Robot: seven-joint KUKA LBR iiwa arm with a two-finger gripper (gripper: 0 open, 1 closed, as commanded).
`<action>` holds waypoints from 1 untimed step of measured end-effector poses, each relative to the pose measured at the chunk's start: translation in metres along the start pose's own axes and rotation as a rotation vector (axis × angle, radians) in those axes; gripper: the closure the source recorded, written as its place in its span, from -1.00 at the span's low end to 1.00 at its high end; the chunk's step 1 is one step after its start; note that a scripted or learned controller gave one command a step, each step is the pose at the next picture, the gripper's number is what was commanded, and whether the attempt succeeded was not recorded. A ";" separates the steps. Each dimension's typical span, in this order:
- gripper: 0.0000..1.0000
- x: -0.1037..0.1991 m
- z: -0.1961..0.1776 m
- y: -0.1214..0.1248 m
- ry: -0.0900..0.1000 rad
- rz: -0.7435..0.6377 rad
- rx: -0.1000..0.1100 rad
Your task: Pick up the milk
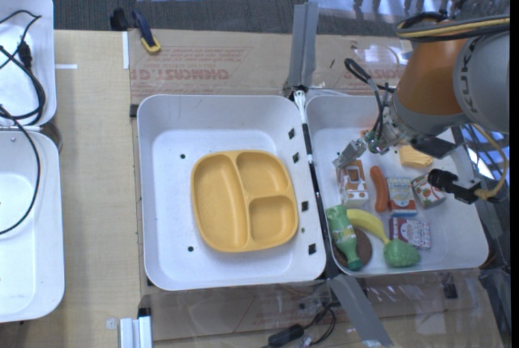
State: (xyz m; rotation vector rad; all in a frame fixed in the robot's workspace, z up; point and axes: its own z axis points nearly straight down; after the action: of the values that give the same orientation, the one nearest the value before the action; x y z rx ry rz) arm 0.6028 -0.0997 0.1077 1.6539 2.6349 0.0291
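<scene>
I see a wooden counter (203,62) bearing two white bins; the right bin (454,261) is crowded, milk (402,194) mid-pile. Jaws' state I cannot tell.

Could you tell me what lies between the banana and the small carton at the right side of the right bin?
In the camera view, a pink-and-white packet lies between the banana and the small carton, with bare bin floor around it.

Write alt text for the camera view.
A grey and orange arm reaches from the right, its gripper low over the right bin, just above a small carton among toy foods including a banana and a sausage. The left bin holds a yellow divided tray.
</scene>
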 end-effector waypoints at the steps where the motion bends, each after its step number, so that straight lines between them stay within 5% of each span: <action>1: -1.00 0.006 0.000 -0.012 -0.003 -0.022 0.000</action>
State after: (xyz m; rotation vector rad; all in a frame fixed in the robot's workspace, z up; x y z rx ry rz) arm 0.5896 -0.0996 0.1075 1.6237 2.6503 0.0261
